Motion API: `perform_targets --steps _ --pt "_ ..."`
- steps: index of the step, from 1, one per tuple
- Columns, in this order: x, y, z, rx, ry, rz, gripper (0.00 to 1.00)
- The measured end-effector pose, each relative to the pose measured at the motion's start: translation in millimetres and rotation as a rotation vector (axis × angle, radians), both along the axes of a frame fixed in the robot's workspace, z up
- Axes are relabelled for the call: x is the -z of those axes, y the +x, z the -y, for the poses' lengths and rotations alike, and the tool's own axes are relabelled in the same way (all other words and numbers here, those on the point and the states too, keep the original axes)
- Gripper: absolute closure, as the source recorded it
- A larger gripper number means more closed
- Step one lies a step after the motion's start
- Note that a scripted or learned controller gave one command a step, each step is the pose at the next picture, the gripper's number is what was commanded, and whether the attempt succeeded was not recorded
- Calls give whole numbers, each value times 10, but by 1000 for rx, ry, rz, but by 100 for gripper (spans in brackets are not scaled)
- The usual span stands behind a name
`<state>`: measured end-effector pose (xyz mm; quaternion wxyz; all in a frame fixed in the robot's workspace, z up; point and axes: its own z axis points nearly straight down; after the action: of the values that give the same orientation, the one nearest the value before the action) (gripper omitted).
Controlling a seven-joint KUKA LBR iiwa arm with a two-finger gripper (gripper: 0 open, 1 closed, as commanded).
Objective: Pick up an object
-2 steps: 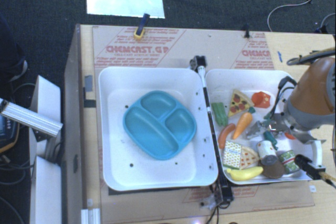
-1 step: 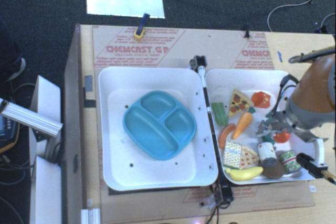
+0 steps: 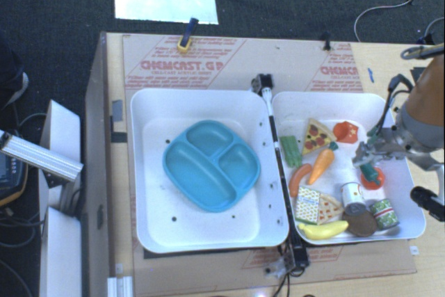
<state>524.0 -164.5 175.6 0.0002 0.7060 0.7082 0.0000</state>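
A: How many bins do you count, and what sits in each?

B: Two white bins side by side. The left bin (image 3: 149, 149) holds one thing, a blue divided plate (image 3: 211, 165) with three compartments, lying a little askew near the middle.

A: And the right bin (image 3: 327, 102)?

B: That is where the toy food lies. I count one pizza slice (image 3: 316, 136), one red piece with a white spot (image 3: 345, 131), one orange carrot (image 3: 320, 165), one green stick (image 3: 290, 149) by the dividing wall, one red-orange sausage shape (image 3: 298, 179), one checked cracker-like square (image 3: 307, 204) with a tan wedge (image 3: 329, 206) just beside it, one yellow banana (image 3: 322, 229) along the near edge, one small white jar (image 3: 352, 194), one brown round piece (image 3: 361, 222), one green patterned can (image 3: 383, 213) and one red round piece with a green top (image 3: 373, 177).

A: Where is the arm?

B: It comes in from the right, and the gripper (image 3: 370, 154) is down inside the right bin, directly over the red round piece.

A: Clenched or released?

B: I cannot tell; the metal parts blur together there, and I cannot make out anything held
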Motion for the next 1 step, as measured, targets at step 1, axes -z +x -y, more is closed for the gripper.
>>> perform_targets --steps 1 --pt "-478 -83 -243 -1 0 -1 100"
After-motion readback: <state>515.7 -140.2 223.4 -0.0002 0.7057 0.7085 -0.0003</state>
